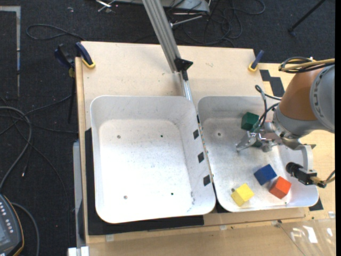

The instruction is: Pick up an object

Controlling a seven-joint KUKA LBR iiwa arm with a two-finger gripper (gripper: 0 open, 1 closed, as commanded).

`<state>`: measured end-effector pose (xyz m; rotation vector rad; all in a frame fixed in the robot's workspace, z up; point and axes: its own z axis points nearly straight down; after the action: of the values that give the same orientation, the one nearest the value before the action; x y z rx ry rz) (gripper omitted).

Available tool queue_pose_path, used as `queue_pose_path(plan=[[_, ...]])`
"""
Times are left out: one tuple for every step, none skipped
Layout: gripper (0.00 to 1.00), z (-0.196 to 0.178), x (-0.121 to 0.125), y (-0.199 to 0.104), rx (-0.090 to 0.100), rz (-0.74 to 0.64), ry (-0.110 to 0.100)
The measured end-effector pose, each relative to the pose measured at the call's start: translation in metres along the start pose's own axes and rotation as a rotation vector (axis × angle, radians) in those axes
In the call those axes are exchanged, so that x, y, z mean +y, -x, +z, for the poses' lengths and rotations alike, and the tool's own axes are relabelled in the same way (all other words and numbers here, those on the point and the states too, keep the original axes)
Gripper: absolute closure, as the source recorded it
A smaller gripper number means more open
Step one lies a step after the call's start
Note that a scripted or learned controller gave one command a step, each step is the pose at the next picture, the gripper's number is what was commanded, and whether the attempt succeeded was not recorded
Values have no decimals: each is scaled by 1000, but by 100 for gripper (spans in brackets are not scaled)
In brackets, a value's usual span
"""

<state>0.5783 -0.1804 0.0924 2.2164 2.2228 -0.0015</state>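
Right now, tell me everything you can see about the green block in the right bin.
The green block is a small, solid-looking cube, dark green with a matte finish. It sits in the upper middle of the right bin, on the white floor near the back wall. The pincer hangs just below it, and a dark cable crosses its right edge. Whether they touch I cannot tell.

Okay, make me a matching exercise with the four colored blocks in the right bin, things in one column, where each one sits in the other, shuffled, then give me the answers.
Column one:
1. green block
2. blue block
3. red block
4. yellow block

Column two:
A. near the bin's front edge, furthest left of the four
B. touching the blue block, on its lower right
C. furthest back, right beside the pincer
D. middle of the bin, between the green and red blocks

Pairs: 1-C, 2-D, 3-B, 4-A
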Motion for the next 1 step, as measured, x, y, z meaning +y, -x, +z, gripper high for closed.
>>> queue_pose_path(plan=[[0,0,76,0,12,5,-34]])
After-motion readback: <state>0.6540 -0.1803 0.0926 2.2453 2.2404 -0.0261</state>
